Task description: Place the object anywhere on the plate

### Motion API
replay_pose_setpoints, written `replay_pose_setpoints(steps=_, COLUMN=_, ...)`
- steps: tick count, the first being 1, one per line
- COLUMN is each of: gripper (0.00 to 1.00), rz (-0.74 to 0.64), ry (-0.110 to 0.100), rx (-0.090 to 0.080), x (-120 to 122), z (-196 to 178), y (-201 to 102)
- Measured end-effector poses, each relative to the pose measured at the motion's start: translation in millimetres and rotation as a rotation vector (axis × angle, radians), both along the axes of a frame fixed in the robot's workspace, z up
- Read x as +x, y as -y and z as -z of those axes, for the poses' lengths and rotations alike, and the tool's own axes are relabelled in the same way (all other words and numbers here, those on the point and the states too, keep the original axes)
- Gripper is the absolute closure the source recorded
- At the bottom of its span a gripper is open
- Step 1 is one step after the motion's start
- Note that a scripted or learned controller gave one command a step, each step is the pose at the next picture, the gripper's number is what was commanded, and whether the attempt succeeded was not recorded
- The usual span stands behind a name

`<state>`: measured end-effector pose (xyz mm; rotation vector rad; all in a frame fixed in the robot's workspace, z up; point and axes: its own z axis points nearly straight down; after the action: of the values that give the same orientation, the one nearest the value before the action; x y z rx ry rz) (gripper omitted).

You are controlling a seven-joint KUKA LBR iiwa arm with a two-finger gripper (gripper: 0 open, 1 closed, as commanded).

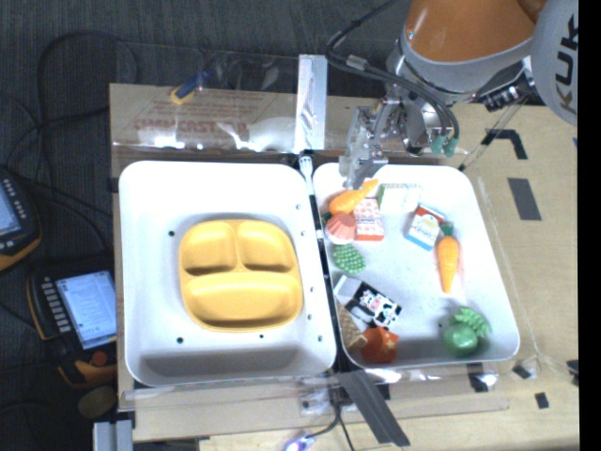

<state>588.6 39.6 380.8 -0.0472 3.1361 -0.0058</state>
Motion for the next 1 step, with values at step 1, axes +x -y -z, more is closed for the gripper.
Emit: replay_pose_setpoints(steps=1, gripper=1.0, rz=-0.059, ry=-0.004, rx=0.005, x=-61.2, z=19.9, y=-69.9)
